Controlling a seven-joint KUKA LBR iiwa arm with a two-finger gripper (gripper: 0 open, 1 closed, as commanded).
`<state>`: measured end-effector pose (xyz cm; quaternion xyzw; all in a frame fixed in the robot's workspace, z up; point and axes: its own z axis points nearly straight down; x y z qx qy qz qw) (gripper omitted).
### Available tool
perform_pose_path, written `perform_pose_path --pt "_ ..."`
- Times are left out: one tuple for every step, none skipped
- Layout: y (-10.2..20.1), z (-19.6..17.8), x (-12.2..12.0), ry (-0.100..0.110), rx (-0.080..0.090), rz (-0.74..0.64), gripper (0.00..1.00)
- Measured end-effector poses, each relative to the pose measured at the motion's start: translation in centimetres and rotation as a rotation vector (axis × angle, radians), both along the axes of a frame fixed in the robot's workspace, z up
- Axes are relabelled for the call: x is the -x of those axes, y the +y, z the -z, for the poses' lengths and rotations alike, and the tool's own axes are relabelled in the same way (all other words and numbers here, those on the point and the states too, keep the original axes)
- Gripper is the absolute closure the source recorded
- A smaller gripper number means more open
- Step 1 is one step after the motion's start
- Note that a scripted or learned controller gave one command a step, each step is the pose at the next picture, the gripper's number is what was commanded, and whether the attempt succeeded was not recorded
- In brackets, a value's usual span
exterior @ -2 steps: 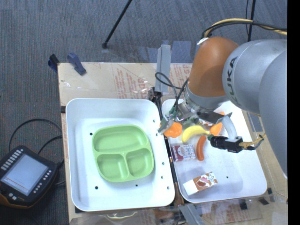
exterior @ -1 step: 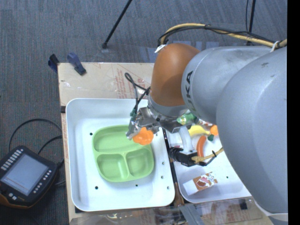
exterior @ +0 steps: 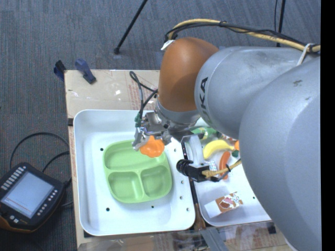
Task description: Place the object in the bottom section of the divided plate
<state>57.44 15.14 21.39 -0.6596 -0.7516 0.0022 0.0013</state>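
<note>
Orange toy hangs at the gripper over the upper right rim of the green plate; jaws appear closed on its top. It looks light, smooth, rounded plastic, likely slippery; a grasp across its narrow top suits.

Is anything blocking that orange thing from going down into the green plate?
Nothing visible does. The orange object sits at the gripper, over the upper right edge of the green divided plate. The plate's sections look bare, and nothing lies between the object and them.
</note>
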Motion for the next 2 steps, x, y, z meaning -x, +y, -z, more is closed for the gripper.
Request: perform_pose_path --pt "-2.0 5.0 7.0 0.003 -0.003 -0.491 1.00" --pt "1.0 6.3 8.9 0.003 -0.002 -0.365 1.00"
